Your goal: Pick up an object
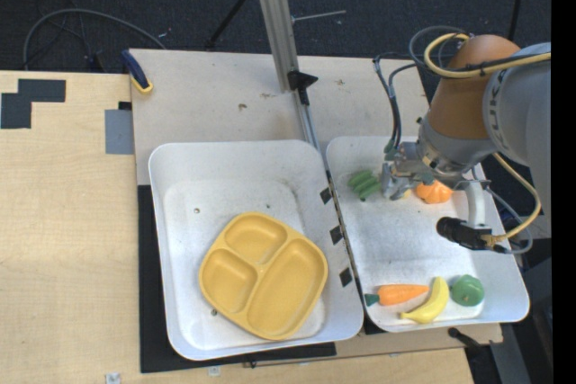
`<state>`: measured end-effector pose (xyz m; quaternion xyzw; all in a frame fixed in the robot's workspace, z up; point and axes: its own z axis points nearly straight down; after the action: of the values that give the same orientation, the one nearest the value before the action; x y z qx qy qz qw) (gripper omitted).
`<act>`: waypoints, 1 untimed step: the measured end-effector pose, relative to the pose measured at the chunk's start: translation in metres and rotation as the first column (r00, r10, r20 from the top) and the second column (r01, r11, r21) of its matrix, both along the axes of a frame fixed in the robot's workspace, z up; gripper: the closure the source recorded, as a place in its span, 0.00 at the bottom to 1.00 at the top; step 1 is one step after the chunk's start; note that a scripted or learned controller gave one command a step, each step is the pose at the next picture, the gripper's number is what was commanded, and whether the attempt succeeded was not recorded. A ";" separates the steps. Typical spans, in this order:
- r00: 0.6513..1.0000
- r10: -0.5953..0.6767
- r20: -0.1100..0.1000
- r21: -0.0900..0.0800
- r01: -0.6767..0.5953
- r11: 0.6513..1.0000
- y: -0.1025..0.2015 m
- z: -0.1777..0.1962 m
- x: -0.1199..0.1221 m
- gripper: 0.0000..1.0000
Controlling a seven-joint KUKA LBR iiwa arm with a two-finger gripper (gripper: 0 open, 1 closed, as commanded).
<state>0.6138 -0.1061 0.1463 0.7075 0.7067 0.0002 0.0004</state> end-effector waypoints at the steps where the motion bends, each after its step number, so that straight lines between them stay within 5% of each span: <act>1: 1.000 -0.001 0.002 -0.001 0.001 1.000 -0.006 0.062 -0.002 1.00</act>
<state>0.6115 -0.1124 0.2085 0.7080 0.7062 0.0008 0.0014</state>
